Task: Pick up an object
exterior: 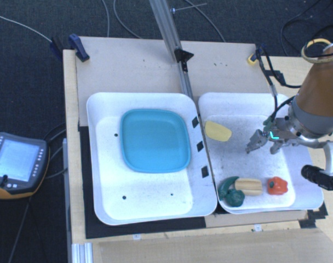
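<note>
The gripper (pixel 260 141) hovers over the right bin (pixel 240 109), fingers spread and empty, yellow piece (pixel 217 131) beside.

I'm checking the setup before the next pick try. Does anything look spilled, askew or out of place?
Nothing stands out. The blue plate lies flat in the left bin. The yellow piece, green toy, tan block and red toy all lie inside the right bin.

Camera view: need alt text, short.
The gripper hangs over the right bin, holding nothing, with a yellow piece to its left and a green piece, tan block and red piece along the near edge. The left bin holds a blue plate.
</note>
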Robot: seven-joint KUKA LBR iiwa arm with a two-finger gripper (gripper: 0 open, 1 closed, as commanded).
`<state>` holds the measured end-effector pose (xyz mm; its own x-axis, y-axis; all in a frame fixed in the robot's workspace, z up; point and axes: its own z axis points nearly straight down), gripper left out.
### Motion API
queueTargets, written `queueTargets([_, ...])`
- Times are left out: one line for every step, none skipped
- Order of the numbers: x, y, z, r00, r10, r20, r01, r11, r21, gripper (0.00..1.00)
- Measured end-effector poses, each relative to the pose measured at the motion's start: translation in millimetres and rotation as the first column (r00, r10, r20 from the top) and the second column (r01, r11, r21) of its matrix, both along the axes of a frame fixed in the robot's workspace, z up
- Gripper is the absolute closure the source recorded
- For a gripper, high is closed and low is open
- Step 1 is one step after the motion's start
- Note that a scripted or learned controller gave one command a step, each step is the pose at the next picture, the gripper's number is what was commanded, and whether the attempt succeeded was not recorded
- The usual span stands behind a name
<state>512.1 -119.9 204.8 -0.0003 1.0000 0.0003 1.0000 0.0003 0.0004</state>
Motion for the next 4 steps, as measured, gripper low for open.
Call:
queueTargets([0,0,0,1.0,0.0,0.0,0.0,1.0,0.0,0.0])
queueTargets([5,-3,-45,1.0,0.0,-0.004,0.0,1.0,0.0,0.0])
queueTargets([4,2,-88,1.0,0.0,-0.004,0.0,1.0,0.001,0.0])
queueTargets([4,2,-110,1.0,0.0,-0.002,0.0,1.0,0.0,0.0])
